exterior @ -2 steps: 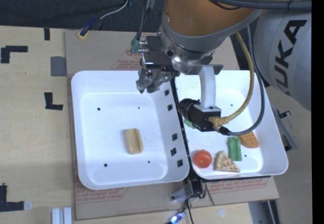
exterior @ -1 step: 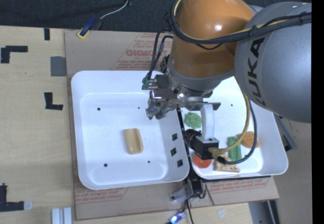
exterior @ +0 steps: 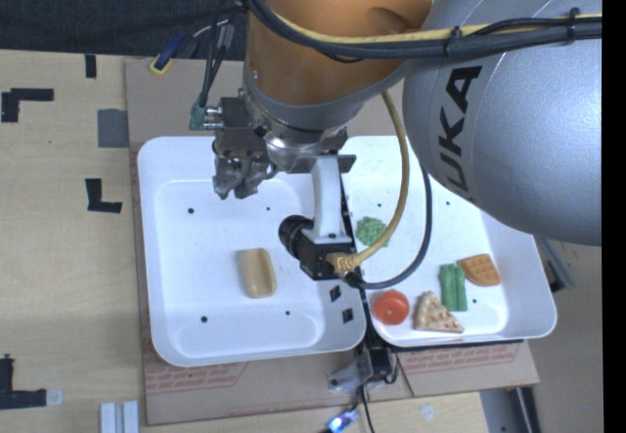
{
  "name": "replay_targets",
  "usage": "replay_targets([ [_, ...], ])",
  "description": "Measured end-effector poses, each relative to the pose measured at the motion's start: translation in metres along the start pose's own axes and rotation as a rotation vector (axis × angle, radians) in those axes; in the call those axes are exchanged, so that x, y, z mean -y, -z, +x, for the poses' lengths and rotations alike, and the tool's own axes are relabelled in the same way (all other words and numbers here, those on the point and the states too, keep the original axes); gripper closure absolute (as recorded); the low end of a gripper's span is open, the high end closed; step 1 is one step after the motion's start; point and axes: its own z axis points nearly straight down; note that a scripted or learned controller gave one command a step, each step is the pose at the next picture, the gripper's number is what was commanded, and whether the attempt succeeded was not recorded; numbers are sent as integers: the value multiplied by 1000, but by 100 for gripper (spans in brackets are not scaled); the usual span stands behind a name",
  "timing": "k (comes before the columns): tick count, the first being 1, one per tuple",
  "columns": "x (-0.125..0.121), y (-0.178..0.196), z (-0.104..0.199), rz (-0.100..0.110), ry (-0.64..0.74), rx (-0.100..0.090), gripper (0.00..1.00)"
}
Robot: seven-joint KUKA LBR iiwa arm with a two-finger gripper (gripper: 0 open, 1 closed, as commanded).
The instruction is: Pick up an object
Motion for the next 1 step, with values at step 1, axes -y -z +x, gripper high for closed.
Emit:
replay_targets([
  [1, -20, -121, -7, 15, -11, 10, 100],
])
